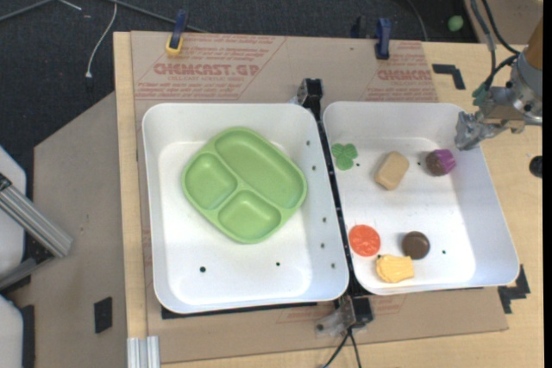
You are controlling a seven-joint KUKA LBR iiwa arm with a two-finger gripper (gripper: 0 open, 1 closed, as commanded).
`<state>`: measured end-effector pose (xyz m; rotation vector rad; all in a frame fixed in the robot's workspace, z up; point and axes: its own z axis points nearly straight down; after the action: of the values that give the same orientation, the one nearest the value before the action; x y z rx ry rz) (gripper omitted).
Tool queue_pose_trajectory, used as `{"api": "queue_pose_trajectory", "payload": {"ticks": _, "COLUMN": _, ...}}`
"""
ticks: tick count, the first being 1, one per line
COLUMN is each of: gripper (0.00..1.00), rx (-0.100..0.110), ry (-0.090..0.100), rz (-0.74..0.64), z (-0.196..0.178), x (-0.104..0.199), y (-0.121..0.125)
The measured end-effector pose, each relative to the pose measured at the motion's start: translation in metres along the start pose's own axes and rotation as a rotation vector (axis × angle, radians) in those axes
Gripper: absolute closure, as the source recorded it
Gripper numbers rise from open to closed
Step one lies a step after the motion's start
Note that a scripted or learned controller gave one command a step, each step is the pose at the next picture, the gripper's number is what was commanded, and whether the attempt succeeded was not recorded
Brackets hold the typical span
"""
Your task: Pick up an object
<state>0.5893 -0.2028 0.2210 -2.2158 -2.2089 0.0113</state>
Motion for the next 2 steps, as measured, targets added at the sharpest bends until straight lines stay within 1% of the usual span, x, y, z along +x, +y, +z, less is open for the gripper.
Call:
{"api": "queue_pose_trajectory", "payload": {"ticks": 1, "gripper": 0.0, "rx": -0.014, "ry": -0.003, "rz": -0.004, "z": -0.008, "x": 0.001, "y": 0.003}}
{"api": "queue_pose_trajectory", "payload": {"ticks": 2, "gripper": 0.0, "rx": -0.009, "ry": -0.002, "rz": -0.002, "z": 0.044, "x": -0.01, "y": 0.001}}
